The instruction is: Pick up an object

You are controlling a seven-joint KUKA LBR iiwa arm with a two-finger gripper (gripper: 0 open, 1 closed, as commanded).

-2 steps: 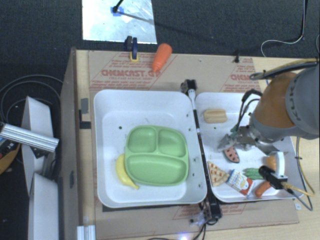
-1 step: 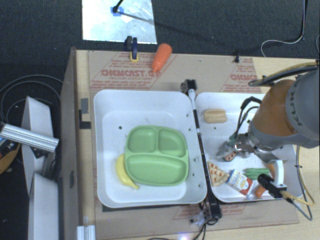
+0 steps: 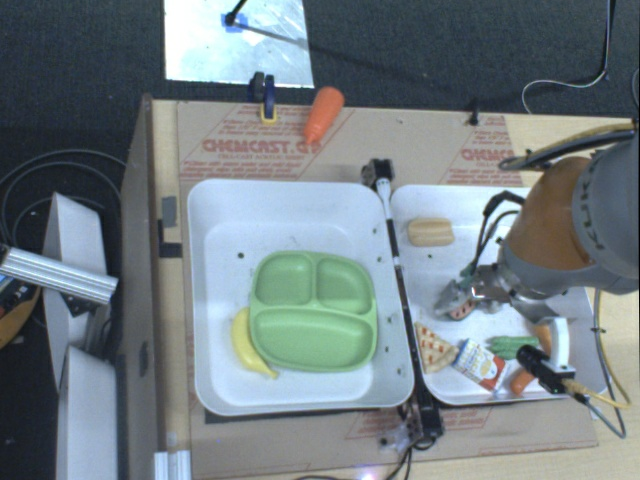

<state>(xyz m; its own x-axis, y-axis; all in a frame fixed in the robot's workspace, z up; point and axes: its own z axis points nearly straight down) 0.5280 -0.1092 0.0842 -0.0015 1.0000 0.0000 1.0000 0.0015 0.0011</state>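
My gripper (image 3: pixel 458 300) is low over the middle of the right bin (image 3: pixel 450 203), at the end of the grey arm with the orange band (image 3: pixel 548 226). A small reddish object (image 3: pixel 463 312) lies right under its tip; whether it is held is unclear. A tan bread piece (image 3: pixel 430 232) sits toward the bin's back left. A pizza slice (image 3: pixel 434 346), a white and red packet (image 3: pixel 478 362), a green item (image 3: pixel 512 345) and a small orange piece (image 3: pixel 521 379) lie along the front of the bin.
The left bin (image 3: pixel 215 268) holds a green divided plate (image 3: pixel 313 310) with a yellow banana (image 3: pixel 247 344) against its left side. An orange carrot (image 3: pixel 323 114) lies on the bench behind the bins. A metal clip (image 3: pixel 378 174) marks the rims' junction.
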